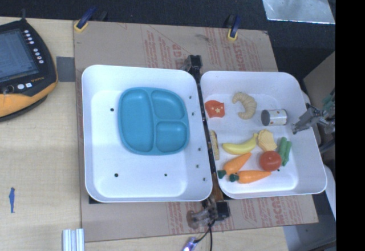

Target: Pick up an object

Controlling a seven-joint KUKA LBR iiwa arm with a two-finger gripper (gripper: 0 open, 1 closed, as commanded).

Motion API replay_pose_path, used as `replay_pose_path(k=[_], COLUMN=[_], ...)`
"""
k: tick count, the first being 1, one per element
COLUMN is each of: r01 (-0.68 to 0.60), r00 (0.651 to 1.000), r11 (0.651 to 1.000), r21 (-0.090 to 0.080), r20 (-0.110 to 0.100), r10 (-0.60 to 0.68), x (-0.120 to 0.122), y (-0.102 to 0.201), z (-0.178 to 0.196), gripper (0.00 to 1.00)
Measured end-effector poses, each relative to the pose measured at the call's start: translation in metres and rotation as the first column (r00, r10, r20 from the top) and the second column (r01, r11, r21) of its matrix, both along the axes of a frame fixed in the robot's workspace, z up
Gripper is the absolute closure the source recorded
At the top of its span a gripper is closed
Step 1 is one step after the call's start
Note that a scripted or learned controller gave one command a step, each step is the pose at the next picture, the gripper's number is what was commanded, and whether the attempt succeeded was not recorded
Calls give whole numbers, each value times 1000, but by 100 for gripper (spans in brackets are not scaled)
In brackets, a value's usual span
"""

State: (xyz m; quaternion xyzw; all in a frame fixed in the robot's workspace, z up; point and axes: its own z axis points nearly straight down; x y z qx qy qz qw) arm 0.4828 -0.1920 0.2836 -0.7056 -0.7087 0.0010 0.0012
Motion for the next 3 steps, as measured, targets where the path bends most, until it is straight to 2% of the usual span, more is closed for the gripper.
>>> replay_pose_path(k=[1, 2, 3], r01=[-2, -2, -2], r00=[1000, 1000, 1000], r11=[1000, 1000, 1000], r21=[1, -1, 0], r20=[-4, -1, 0], r10=[2, 2, 2], x=[24, 69, 129], y=[-3, 10, 52], z=[-156, -192, -192], gripper=[0, 0, 0])
